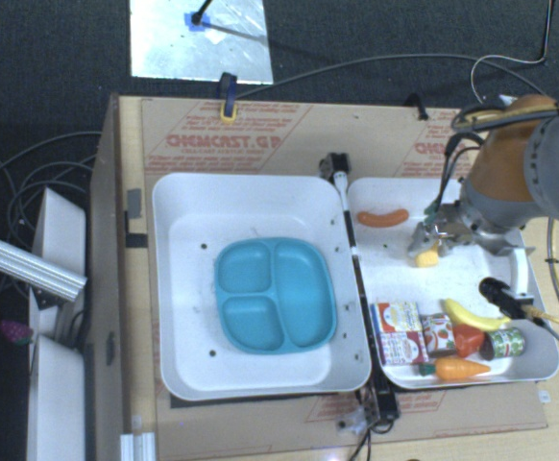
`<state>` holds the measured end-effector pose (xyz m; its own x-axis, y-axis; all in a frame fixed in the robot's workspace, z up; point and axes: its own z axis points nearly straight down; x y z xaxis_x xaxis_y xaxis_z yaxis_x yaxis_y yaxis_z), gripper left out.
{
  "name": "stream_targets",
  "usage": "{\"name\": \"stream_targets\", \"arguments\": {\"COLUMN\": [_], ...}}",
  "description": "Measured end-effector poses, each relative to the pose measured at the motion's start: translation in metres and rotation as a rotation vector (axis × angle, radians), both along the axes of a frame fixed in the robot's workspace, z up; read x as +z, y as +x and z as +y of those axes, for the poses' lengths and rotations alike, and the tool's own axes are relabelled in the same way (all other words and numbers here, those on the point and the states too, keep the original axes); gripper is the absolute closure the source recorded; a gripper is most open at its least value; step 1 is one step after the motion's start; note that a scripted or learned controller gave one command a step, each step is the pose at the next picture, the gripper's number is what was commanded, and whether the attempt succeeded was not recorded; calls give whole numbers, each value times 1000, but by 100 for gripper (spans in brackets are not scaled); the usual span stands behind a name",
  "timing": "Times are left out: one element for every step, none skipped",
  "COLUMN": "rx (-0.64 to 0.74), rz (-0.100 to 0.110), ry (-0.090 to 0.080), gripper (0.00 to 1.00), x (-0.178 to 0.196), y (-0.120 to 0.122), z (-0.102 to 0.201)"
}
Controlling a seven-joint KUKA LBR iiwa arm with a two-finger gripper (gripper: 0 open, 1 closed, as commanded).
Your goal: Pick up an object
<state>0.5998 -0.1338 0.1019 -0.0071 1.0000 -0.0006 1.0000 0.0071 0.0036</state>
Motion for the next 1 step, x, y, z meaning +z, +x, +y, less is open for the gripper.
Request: {"name": "stream_targets", "arguments": {"rx": [-2], "rz": [-1], "ry": [1], "gripper": [100], "x": [107], "y": [-20], "z": [56]}}
